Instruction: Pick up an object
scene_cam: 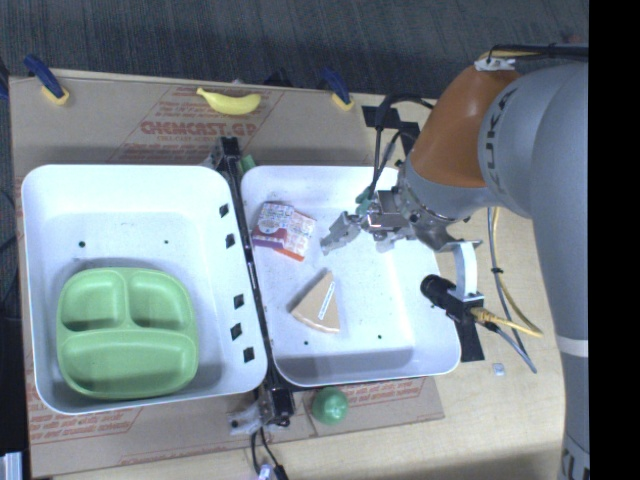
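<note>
In the right bin (pixel 400 353) lie a small snack packet (pixel 281 229) with red, white and purple print and a tan wedge-shaped piece (pixel 319 303). My gripper (pixel 340 231) hangs over the right bin, just right of the packet and above the wedge, its fingers apart with nothing between them. The grey arm with its orange band (pixel 455 133) reaches in from the right.
The left bin (pixel 40 198) holds a green divided tray (pixel 125 330). A yellow banana toy (pixel 229 99) lies on the cardboard behind the bins, and a green ball (pixel 329 405) sits in front of the right bin. Blue clamps (pixel 47 79) hold the cardboard's back edge.
</note>
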Available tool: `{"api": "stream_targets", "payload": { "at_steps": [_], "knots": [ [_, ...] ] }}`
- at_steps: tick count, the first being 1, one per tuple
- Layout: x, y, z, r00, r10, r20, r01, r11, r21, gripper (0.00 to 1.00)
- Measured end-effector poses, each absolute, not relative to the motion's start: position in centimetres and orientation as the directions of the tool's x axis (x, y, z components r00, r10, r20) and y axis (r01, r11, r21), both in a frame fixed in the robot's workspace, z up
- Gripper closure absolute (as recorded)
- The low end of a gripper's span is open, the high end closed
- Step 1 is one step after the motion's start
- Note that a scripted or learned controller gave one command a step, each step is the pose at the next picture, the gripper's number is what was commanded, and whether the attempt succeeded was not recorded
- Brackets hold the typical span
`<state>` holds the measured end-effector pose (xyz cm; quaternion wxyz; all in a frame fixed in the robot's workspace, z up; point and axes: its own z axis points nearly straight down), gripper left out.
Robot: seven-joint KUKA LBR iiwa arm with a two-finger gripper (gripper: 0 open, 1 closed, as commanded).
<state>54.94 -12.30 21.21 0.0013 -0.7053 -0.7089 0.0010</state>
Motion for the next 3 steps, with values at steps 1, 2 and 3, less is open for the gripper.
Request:
{"api": "stream_targets", "payload": {
  "at_steps": [1, 2, 3],
  "knots": [
    [54.9, -12.3, 21.2, -0.005, 1.000, 0.000, 1.000, 0.005, -0.003, 0.00],
    [54.9, -12.3, 21.2, -0.005, 1.000, 0.000, 1.000, 0.005, -0.003, 0.00],
    [53.8, -13.8, 20.5, -0.006, 1.000, 0.000, 1.000, 0.006, -0.003, 0.00]
  ]
}}
